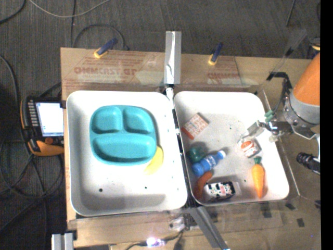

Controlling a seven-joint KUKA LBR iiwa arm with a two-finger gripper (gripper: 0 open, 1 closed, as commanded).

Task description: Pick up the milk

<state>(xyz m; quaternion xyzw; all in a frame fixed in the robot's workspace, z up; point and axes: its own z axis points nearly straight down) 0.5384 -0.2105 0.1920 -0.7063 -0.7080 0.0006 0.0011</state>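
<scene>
Both bins (125,204) are plain white, sitting on a tan cardboard-looking bench (130,66) with faded red print. Left bin has a teal tray (124,134) and a yellow banana (155,162) peeking out from under it. Right bin is the colourful one: a black-and-white cow-print milk (220,189), an orange carrot (258,177) with a green top, a blue bottle (207,162) with a white cap, a dark green lump (197,152), a pinkish-red patterned box (194,125), and a small white-and-red-orange packet (250,148). The arm (307,95) is grey and orange. Two blue-and-yellow clamps (105,47) up top.
</scene>
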